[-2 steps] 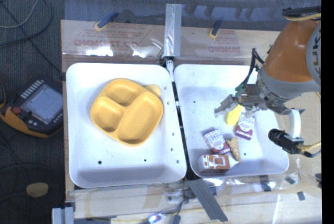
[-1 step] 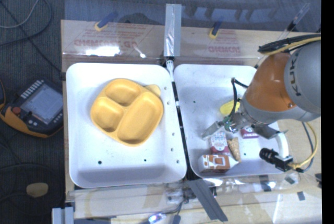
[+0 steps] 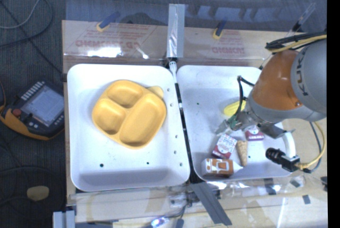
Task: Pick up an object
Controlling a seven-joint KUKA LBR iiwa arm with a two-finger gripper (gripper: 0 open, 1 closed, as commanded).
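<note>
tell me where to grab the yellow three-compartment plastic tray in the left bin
Probably best on the outer rim of the yellow three-compartment plastic tray, coming straight down on its left side, where the white left bin has bare floor. The tray lies flat, open side up, too broad to span, so one finger would go inside a compartment and one outside.

the arm (image 3: 284, 89) hides part of the yellow object (image 3: 231, 109) and is cut off at right.
</note>
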